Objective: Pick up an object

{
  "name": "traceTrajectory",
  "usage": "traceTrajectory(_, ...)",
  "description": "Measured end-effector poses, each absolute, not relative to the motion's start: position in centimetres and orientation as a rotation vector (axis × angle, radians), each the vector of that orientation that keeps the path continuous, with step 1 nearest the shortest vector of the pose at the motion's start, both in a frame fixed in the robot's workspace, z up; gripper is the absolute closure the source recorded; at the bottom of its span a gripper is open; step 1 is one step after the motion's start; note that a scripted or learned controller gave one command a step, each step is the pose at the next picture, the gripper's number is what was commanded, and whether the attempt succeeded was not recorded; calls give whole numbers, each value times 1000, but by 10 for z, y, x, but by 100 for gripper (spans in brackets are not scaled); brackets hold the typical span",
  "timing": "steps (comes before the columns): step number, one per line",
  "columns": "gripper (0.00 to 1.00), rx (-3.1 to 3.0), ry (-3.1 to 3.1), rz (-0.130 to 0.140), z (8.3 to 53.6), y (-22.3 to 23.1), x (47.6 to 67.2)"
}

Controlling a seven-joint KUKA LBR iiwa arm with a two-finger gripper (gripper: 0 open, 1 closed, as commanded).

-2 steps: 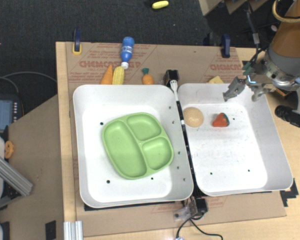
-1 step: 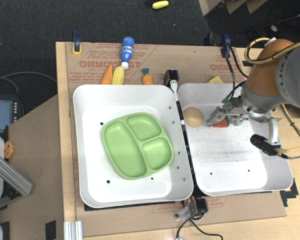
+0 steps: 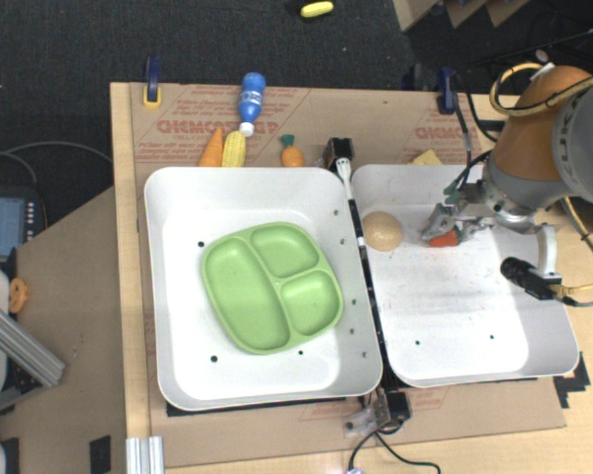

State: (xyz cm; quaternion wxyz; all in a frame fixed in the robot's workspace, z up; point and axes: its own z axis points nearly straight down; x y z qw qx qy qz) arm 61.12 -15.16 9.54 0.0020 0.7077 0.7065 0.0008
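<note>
Hand (image 3: 443,227) near right bin's (image 3: 474,354) far edge, beside red object (image 3: 445,238).

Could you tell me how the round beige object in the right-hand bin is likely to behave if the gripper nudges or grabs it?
The beige ball looks rounded and smooth, so it would probably roll across the right bin floor if nudged. It lies near the wall between the bins, which might stop it. Its curved sides could slip from the gripper unless gripped across the middle.
</note>
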Motion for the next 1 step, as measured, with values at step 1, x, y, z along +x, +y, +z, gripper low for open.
traceTrajectory(1, 100, 2203, 2227, 16, 192, -58, 655)
